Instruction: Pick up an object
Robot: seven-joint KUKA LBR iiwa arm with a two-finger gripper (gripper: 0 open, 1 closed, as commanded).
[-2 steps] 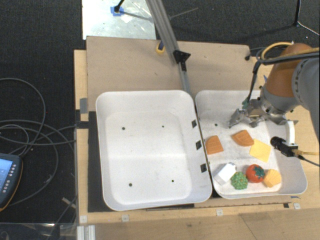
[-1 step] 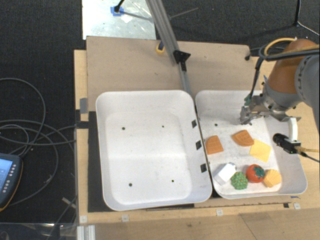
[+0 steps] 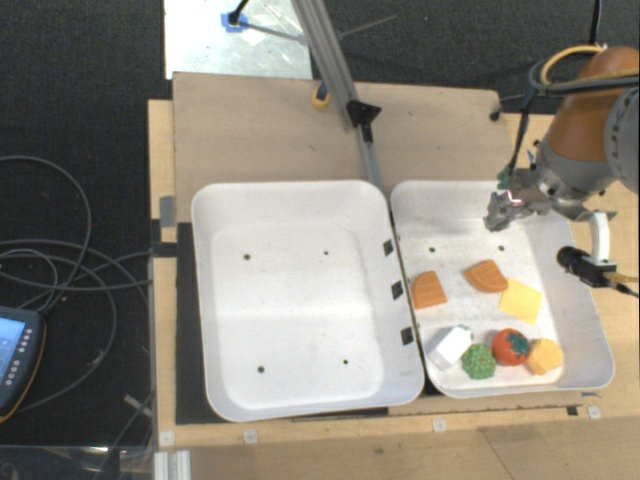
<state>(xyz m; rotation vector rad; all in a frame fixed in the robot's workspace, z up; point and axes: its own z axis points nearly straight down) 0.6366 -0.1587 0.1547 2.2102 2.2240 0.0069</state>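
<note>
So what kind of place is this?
Probably a robotics lab: a bench bearing two white bins, toy food in the right one, loose cables on dark carpet.

Both bins (image 3: 300, 203) are white. Inside the right bin: two orange pieces (image 3: 429, 290), a yellow block (image 3: 521, 301), a red tomato (image 3: 510, 347), green broccoli (image 3: 479, 361).

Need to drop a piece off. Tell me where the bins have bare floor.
The left bin has bare floor across its whole bottom. In the right bin, the far strip below the gripper is bare. Its near end is crowded: orange pieces, yellow block, tomato, broccoli.
</note>
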